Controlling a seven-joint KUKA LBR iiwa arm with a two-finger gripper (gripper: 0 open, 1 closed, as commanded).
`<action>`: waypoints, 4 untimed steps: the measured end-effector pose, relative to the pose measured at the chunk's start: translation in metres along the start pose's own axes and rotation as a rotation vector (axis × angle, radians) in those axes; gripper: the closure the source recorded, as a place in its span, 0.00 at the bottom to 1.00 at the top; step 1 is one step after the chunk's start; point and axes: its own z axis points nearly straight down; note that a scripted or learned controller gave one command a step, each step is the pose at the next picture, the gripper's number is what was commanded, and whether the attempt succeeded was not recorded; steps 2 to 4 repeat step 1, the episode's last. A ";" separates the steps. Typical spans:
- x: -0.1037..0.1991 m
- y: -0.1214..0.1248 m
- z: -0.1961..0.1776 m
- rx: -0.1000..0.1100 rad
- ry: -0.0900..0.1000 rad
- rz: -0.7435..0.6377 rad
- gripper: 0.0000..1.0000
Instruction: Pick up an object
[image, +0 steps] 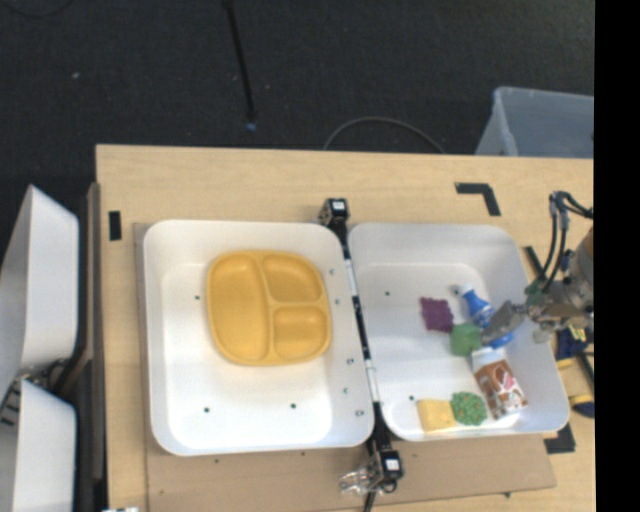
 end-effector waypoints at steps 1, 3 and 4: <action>0.001 0.003 -0.007 -0.012 -0.003 -0.004 0.00; 0.001 0.003 -0.007 -0.012 -0.003 -0.004 0.00; 0.001 0.003 -0.007 -0.012 -0.003 -0.004 0.00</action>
